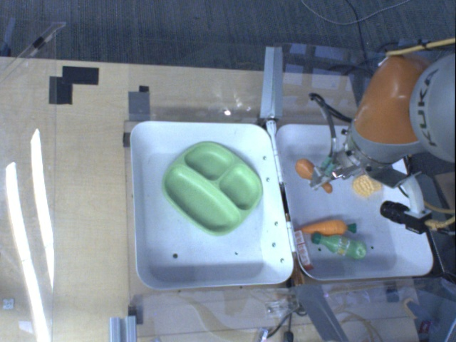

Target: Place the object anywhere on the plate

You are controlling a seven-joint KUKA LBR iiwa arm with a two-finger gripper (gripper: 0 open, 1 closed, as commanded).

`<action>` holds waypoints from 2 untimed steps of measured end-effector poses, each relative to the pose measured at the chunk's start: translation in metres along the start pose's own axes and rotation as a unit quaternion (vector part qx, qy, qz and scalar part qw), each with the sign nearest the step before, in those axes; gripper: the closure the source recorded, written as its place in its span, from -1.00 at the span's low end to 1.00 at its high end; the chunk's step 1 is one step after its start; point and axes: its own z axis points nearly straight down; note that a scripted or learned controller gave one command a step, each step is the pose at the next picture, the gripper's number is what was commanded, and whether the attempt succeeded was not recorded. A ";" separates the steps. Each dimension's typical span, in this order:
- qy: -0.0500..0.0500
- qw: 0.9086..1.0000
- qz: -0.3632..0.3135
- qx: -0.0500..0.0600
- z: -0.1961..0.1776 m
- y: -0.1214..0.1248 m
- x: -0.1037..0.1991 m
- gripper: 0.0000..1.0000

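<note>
Pictured from above, at a slant: KUKA arm [433,116], grey w/ orange band [385,98], reaching in from right over right bin [420,263]. Two shallow white bins side by side on pale wood surface [71,205], metal rail [271,84] rising btwn them at the back.

Tool [329,173] low over upper-left part of right bin. Grip state: cannot tell at this res. Small orange object [305,167] just beside tool's left, close to the wall shared w/ left bin; touching tool or not, can't tell. Second speck of orange [327,187] just below tool, too small to identify.

Also in right bin: yellow ribbed piece [365,185] just right of tool, under arm's wrist. Carrot [326,227] lying crosswise in lower half, green top pointing right. Green bottle [343,246] on its side just below carrot, near front wall. All well apart from the plate.

Green plate [212,187], three compartments, sitting mid left bin [153,266], turned at a diagonal to bin's walls. Long compartment toward lower left, two smaller ones toward upper right.

On surface, upper left: black L-shaped patch [71,83]. Beyond surface, at top: dark grey floor [178,13].
</note>
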 end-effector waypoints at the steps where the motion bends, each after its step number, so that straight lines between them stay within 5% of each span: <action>1: 0.000 0.993 -0.116 0.000 0.001 0.066 0.040 1.00; 2: 0.001 0.999 -0.043 0.001 0.001 0.067 0.108 1.00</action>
